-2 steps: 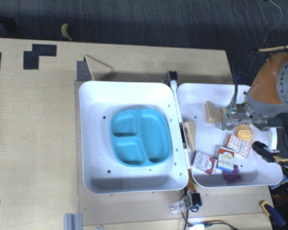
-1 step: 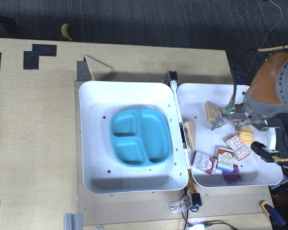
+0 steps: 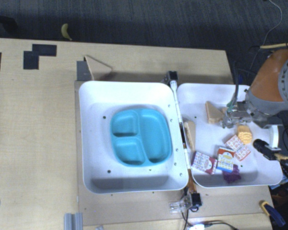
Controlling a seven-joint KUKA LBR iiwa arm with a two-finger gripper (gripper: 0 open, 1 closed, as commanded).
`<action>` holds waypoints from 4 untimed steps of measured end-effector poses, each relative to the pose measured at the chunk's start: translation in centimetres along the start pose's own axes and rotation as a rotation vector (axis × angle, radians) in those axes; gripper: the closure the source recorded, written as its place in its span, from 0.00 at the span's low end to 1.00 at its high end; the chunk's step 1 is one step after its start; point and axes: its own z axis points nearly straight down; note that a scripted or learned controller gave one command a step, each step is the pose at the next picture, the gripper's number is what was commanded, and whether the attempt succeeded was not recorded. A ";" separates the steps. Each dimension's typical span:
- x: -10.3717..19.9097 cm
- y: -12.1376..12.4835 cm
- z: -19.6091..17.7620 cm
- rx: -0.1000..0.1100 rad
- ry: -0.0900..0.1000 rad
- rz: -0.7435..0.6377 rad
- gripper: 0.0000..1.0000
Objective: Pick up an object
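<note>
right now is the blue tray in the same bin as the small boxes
No, the blue tray lies in the left bin, while the small boxes lie in the right bin.

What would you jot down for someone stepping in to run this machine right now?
Gripper: low inside the right-hand white bin, near its back; open or shut is unclear, and nothing shows in its grasp.
Things: a tan wedge-shaped block just beside the gripper, a yellow lumpy toy, small printed cartons and a purple piece toward the front. The left-hand white bin holds a blue divided plastic tray.
Done: nothing lifted.
Left: grasp one object and raise it.
</note>
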 end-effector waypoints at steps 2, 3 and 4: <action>0.1 0.2 -1.1 -0.004 0.000 -0.004 1.00; 0.1 0.1 -1.1 -0.004 0.000 -0.004 0.00; 4.1 -6.5 1.1 0.006 0.001 0.006 0.00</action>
